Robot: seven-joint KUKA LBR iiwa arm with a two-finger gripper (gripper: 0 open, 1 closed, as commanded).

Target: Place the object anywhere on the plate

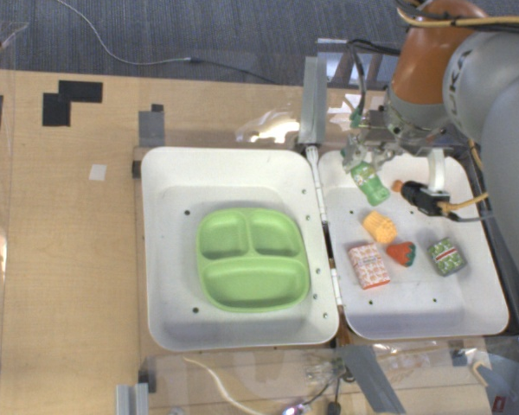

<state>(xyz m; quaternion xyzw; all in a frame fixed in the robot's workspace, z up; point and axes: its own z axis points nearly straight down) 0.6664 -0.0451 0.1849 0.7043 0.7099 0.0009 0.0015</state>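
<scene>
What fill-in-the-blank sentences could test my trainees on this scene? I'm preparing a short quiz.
1. The green plate lies in the ____ bin of the camera view.
2. The plate has ____ compartments.
3. The gripper is above the ____ bin.
4. The yellow object lies directly above the ____ packet in the image.

Missing words: left; three; right; pink

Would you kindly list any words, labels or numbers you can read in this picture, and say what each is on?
No text is readable.
Patterned box: print too blurred to read.
Green packet below the gripper: markings too small to read.
Green-and-red can: label illegible.
</scene>
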